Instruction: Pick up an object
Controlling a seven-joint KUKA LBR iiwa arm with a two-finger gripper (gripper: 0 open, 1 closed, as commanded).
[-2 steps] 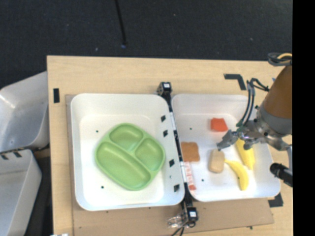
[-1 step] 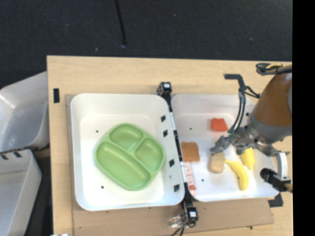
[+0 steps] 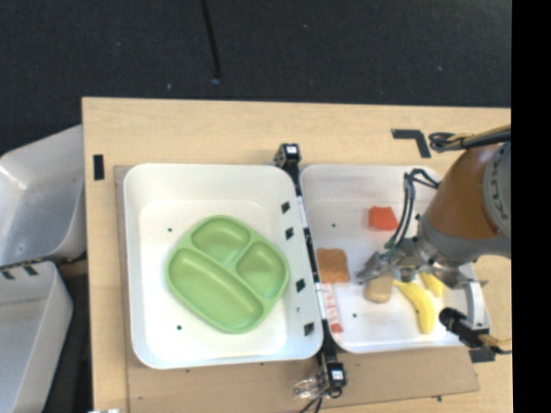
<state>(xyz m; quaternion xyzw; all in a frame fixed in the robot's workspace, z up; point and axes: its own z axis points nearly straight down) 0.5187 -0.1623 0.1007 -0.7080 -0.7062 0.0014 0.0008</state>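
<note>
My gripper (image 3: 385,269) hangs low in the right bin (image 3: 344,196), reached in from the right under the orange-banded wrist (image 3: 461,200). Just below it, touching or nearly so, lies a small tan rounded object (image 3: 378,292). A yellow banana (image 3: 419,305) lies to the right of that, partly under the arm. A brown toast-like square (image 3: 332,265) rests left of the gripper, near the bin's left wall. An orange-red block (image 3: 382,218) sits farther back. The view does not show anything between the gripper's tips.
The left bin (image 3: 146,231) holds a green divided plate (image 3: 227,273). A divider with black clips (image 3: 302,256) runs between the bins. A red-and-white label (image 3: 329,308) lies at the right bin's front left. Wooden bench (image 3: 215,127) surrounds both bins.
</note>
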